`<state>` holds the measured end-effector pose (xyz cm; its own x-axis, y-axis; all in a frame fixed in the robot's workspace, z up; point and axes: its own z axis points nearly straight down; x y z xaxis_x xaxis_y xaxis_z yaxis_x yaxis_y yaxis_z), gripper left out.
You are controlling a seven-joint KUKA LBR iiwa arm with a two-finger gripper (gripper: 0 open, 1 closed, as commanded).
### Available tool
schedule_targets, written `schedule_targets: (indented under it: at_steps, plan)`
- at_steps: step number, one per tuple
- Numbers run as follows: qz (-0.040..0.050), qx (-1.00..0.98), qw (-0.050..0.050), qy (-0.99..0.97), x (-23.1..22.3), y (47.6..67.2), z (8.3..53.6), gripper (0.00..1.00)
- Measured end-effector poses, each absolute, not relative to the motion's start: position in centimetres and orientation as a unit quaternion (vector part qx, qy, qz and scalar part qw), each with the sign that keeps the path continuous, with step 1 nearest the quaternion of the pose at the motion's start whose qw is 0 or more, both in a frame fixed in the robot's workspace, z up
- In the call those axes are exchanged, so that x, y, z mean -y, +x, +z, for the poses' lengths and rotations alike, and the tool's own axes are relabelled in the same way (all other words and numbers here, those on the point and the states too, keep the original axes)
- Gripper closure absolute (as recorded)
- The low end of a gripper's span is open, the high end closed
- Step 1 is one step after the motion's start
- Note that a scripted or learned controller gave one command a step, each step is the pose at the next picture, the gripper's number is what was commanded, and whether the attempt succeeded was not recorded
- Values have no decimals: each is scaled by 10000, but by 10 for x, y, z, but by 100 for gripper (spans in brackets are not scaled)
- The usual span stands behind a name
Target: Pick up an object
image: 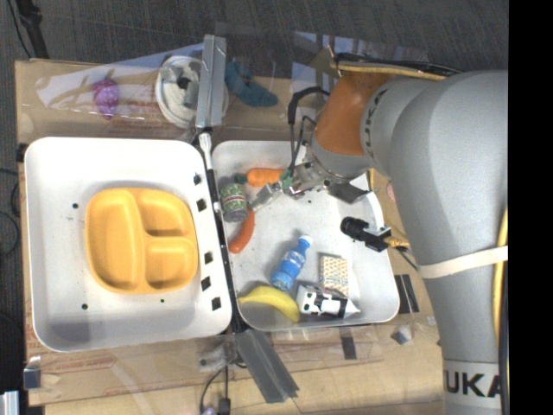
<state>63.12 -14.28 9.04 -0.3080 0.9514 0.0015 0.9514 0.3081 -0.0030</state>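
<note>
Camera view — hand [278,188] low in rt bin [380,305] by carrot [264,177] — grip state can't tell

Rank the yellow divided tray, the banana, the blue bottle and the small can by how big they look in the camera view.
1. Yellow divided tray, by far the largest.
2. Banana and blue bottle: look about alike, so not ranked.
3. Small can, the smallest.
</note>
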Motion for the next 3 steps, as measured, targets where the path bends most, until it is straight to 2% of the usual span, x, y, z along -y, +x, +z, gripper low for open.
schedule_targets:
  at_steps: [1,2,3]
  plan:
    - [10,8636,28,-5042,134,519,90,0]
    - [9,8645,41,-5026,134,520,98,100]
    - [4,8545,2,-5194,110,515,238,100]
